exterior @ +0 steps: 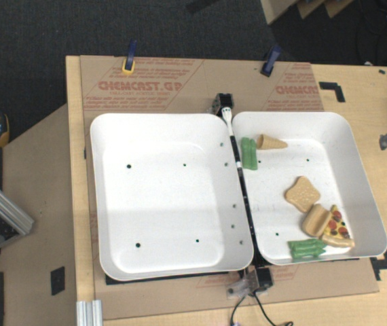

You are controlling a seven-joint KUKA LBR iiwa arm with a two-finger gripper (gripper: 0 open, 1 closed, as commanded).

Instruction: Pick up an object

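Currently, every candidate lies in the right bin (356,156), nearest the arm's entry side, the toast slice (303,193) centremost with its long axis diagonal; gripper state cannot be told.

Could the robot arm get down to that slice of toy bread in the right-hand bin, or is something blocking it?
Probably yes. The bread slice lies flat in the right bin with open space above it and nothing on top. A brown piece and a pizza slice sit close beside it, which could crowd the approach.
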